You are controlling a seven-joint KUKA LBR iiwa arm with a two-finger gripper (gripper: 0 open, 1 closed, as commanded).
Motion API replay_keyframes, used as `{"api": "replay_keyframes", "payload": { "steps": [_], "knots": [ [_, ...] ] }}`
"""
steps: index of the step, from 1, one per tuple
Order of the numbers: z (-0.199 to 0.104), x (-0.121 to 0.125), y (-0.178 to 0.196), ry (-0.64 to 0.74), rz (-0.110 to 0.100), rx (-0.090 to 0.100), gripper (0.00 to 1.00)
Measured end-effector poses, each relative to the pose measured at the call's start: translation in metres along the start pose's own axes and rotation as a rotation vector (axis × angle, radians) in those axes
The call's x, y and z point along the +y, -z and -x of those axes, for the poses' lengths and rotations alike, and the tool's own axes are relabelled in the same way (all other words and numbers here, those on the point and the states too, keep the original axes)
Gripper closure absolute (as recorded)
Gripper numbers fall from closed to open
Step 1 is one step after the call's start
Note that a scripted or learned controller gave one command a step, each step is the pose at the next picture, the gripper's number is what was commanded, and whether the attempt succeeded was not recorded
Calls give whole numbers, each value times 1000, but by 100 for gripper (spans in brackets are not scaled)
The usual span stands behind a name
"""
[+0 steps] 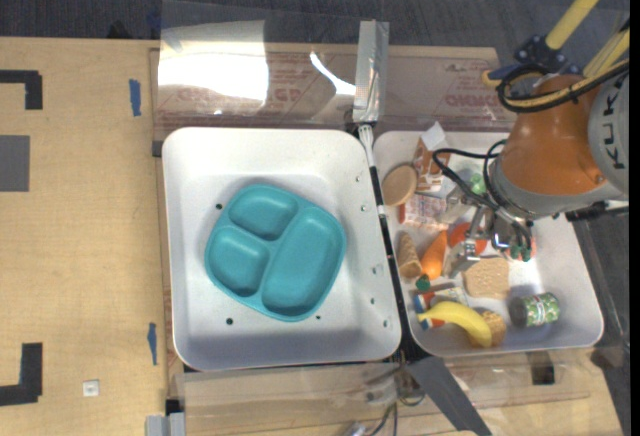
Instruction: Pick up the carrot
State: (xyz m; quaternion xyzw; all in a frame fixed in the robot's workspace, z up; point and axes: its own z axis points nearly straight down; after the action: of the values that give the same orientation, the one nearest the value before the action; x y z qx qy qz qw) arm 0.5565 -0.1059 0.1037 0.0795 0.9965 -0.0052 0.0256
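The gripper [478,229] hangs low over the right bin [580,319], in the right-centre of the frame, its dark fingers pointing down and to the left among the clutter; whether they stand apart or together cannot be told, since the metal parts blur into the things beneath them. Just left of the fingertips lies the carrot [435,252], a short orange piece with a tapered shape, set on a slant, its colour bright against the white floor of the bin. It sits near the middle of the right bin, apart from the gripper as far as can be judged, with nothing seen closed around it. Left of the carrot stands a tan bread roll [409,254], and above that a round brown disc [398,185]. Below the carrot lies a yellow banana [462,318], with a square cracker [487,278] above it and a small green can [535,309] toward the lower right. Above the gripper rises the orange band [548,149] of the arm. The left bin [190,324], in the centre of the frame, holds a teal divided plate [275,250].
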Motion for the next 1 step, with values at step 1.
{"api": "replay_keyframes", "payload": {
  "steps": [1],
  "knots": [
    [-67,50,88,-145,6,41,0]
  ]
}}
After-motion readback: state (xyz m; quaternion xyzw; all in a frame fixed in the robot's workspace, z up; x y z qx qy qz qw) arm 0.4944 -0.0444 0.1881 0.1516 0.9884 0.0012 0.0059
